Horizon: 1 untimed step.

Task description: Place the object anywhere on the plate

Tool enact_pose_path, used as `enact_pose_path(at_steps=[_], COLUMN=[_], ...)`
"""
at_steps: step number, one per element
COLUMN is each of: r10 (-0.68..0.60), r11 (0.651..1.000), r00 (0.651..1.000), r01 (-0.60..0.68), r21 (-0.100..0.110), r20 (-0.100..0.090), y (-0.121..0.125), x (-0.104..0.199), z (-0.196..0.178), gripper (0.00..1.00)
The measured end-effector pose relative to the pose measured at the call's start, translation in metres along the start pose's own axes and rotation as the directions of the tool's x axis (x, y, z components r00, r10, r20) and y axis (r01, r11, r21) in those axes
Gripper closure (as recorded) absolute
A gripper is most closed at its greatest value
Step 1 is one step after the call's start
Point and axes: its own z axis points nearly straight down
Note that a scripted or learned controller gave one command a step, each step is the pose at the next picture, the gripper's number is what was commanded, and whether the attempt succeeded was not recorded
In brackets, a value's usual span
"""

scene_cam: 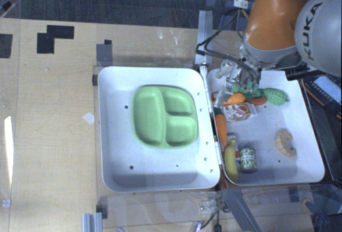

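While the green plate (163, 116) sits in the left bin (112, 172), I see, right of that plate, a can (247, 159) and a banana (230, 158) nearest me, then a carrot (220, 127), a packet (238, 111), and farthest the gripper (238, 85) over an orange object (234, 99); whether it grips, I cannot tell.

**Left bin open, right bin crowded**

The plate (163, 116) lies alone in the left bin (115, 172), open from above. The right bin's (310, 164) left edge is packed: carrot (220, 128), banana (230, 159), can (247, 159), packet (238, 111).
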Motion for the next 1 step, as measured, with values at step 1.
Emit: enact_pose_path(at_steps=[1], r10=[-0.003], r11=[1.0], r00=[1.0], r01=[0.003], r21=[-0.004], r20=[0.01], y=[0.0022], x=[-0.0021], z=[-0.0131], gripper=[1.0])
